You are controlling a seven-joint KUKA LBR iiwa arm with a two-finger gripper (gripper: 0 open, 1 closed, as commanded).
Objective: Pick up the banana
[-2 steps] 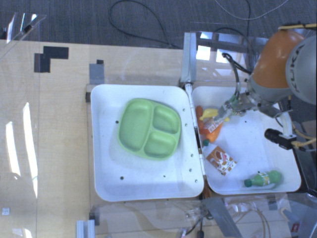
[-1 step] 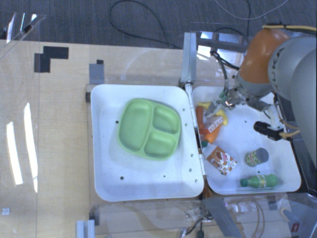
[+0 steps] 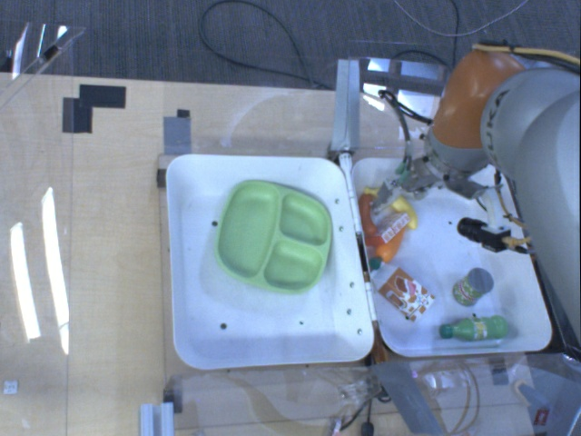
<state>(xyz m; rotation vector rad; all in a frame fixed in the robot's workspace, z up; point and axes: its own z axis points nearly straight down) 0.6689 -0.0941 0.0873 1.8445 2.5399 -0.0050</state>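
Camera view, end effector over banana, grip state unclear, labels on can and bottle probably unreadable

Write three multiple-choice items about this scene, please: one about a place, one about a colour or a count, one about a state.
1. Where does the light green divided plastic plate lie?
A. in the left white bin
B. in the right white bin
C. on the wooden bench

2. What colour is the cap of the small green plastic bottle?
A. red
B. yellow
C. white

3. How does that bottle rest?
A. upright
B. on its side
C. leaning on the small round tin can

Answers: 1 A, the plate sits alone in the middle of the left bin. 2 B, the bottle's right end is yellow. 3 B, it lies flat near the front wall of the right bin, apart from the can.

The gripper hovers over the yellow banana.
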